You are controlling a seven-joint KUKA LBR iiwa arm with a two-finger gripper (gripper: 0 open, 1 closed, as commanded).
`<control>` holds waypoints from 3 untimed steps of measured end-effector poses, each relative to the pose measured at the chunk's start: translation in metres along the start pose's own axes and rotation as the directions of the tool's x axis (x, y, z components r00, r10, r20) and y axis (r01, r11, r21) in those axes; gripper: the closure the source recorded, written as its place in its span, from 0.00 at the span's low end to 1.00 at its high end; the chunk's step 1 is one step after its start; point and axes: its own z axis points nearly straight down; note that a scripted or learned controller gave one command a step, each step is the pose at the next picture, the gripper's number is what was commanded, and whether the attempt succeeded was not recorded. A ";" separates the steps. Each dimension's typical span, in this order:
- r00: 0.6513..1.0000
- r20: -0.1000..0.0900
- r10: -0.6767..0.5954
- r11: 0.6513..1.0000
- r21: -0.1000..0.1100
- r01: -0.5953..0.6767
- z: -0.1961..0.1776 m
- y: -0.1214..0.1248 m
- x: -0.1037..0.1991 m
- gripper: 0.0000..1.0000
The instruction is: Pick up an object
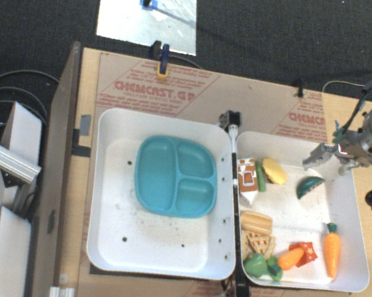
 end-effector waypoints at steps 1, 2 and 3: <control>1.000 -0.001 0.004 1.000 0.007 -0.004 0.098 0.011 -0.034 0.00; 1.000 -0.001 -0.002 1.000 0.002 0.002 0.127 0.016 -0.017 0.00; 1.000 0.000 -0.002 1.000 -0.003 0.002 0.125 0.020 -0.021 0.00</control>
